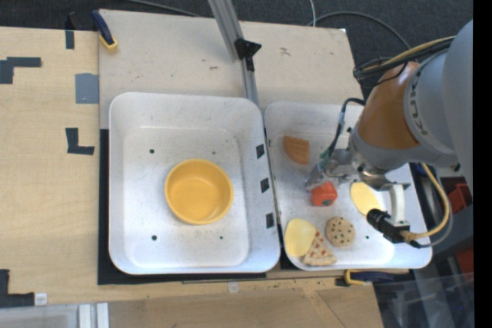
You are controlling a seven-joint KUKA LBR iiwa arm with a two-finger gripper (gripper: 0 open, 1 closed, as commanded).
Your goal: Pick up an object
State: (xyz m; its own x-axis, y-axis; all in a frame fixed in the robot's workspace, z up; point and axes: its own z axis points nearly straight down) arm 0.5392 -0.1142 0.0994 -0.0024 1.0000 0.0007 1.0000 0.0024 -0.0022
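Red toy tomato is sitting in the right bin, and the gripper is hanging right over it, touching its top; how wide it is set, I cannot tell. Just above-left of the tomato, an orange chunk is lying.

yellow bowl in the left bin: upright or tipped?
Upright. The yellow bowl sits in the left bin mouth up, round rim and inner floor facing the camera.
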